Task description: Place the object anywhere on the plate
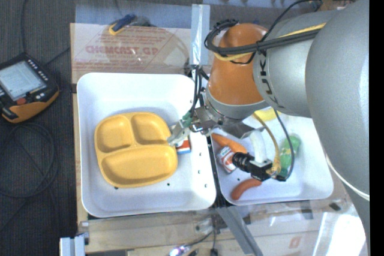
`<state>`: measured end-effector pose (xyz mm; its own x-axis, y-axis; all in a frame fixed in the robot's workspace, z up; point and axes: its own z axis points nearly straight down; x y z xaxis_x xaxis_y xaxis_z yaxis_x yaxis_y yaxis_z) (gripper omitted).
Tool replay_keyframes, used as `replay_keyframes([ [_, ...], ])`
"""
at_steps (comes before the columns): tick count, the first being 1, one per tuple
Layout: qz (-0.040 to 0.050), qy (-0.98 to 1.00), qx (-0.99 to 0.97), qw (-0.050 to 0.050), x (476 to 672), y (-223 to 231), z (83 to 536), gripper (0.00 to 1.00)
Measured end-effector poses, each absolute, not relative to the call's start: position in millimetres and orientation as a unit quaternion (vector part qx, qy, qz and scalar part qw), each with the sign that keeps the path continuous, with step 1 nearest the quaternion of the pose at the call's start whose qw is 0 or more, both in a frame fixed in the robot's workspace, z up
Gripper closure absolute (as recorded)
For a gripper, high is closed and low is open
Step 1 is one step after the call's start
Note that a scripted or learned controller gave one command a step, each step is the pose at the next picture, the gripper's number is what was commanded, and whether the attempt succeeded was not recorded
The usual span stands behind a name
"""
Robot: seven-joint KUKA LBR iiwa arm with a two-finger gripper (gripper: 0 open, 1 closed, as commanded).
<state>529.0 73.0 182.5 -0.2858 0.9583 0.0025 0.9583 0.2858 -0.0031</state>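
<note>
Your gripper (180, 133) sits low over the left bin (108, 84), right at the plate's (135, 148) right edge, with its metal fingers pointing toward the plate. You can't tell from this angle whether those fingers are spread or closed, since the wrist hides most of them. Just below the fingertips, touching the plate's right rim, you'll see a small object with white, red and blue on it (183, 146); it lies on the bin floor beside the plate rather than on it, and you can't confirm that the fingers grip it.

Look at the plate itself: it is yellow, with two small compartments at the top and one wide compartment below, and it lies flat in the left bin, slightly toward the lower half.

To the right of the plate, past the bins' shared wall, the right bin (312, 189) holds a cluster of items: an orange carrot-shaped piece (230, 142), a small red and white item (226, 156) just under it, a reddish sausage-shaped piece (245, 189) further down, and a green item (287, 153) at the far side. The arm's orange band (235, 72) and grey body (327, 69) cover the upper part of that bin.
</note>
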Motion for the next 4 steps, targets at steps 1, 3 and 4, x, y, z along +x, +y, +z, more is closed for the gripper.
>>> replay_keyframes([
  [1,0.0005,-0.802,-0.598,0.002,529.0,73,182,0.0],
  [3,-0.0001,-0.802,-0.597,0.003,529.3,75,191,1.0],
  [4,-0.0048,-0.807,-0.591,-0.003,512.0,156,98,1.0],
])
